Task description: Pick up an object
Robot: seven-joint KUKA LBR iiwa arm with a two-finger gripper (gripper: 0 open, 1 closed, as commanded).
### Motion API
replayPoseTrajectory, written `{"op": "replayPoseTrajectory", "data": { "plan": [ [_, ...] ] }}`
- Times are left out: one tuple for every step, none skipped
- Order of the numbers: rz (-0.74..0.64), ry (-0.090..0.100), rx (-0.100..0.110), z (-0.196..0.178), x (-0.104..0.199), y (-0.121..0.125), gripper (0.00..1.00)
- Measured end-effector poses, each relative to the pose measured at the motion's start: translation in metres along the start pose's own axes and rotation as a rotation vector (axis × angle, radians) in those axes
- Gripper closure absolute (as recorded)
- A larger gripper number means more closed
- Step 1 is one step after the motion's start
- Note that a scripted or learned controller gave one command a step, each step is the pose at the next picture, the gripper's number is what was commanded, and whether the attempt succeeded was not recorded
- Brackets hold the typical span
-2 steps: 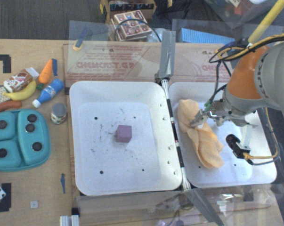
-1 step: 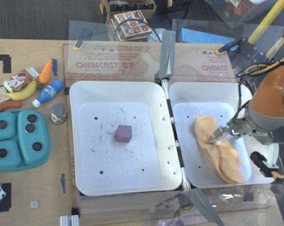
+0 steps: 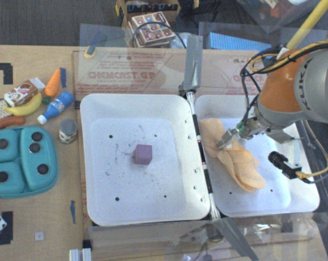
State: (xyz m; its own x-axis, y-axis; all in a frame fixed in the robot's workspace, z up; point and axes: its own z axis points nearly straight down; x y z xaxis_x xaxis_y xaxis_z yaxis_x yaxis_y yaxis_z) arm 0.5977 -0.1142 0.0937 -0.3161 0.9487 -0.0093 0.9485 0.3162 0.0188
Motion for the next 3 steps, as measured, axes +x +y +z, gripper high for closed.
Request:
{"op": "replayPoseTrajectory", "data": {
  "plan": [
    [-0.062,0.002,0.002,-0.001,0.022,-0.064,0.00],
    [-0.005,-0.003,-0.003,-0.002,0.039,-0.089,0.00],
    [-0.015,0.002,0.006,0.000,0.033,-0.056,0.00]
  ]
}}
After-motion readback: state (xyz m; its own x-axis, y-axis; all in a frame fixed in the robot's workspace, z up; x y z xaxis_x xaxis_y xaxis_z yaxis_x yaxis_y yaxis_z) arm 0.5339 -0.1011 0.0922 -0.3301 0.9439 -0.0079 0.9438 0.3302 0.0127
